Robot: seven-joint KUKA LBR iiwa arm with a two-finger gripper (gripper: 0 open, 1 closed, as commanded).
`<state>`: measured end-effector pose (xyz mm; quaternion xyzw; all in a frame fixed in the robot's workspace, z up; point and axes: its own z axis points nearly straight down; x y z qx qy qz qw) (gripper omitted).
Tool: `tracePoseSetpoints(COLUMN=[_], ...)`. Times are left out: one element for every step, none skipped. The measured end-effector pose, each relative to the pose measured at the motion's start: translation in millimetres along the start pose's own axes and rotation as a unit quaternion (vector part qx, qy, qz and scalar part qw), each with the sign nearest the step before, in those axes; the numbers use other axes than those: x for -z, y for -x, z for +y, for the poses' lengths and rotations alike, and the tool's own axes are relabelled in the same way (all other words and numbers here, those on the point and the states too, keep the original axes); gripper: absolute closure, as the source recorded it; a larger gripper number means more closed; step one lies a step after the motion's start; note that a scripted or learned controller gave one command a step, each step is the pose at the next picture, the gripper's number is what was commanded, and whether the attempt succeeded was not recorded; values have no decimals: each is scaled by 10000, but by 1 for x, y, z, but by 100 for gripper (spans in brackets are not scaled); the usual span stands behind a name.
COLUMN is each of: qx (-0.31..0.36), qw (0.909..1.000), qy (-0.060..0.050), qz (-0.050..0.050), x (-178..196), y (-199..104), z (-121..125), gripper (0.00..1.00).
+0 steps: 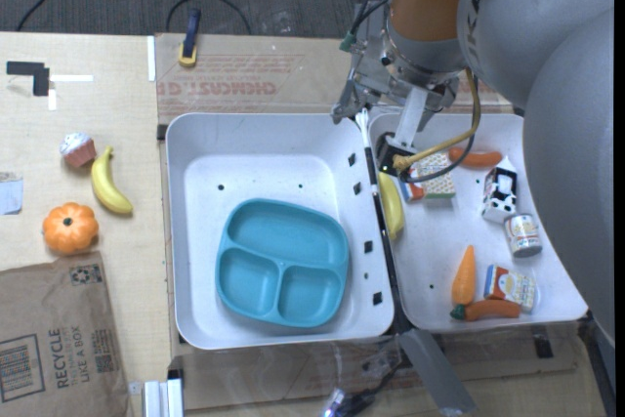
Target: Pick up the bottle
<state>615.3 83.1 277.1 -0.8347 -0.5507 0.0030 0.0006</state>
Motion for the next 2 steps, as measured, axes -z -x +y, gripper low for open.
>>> tracePoseSetpoints(qx=[107,-347], qw=[9999,9994], qy=[4,13], qz=[0,8], x=[-145,-185], y=[-88,-58], z=[5,24], gripper=[0,0])
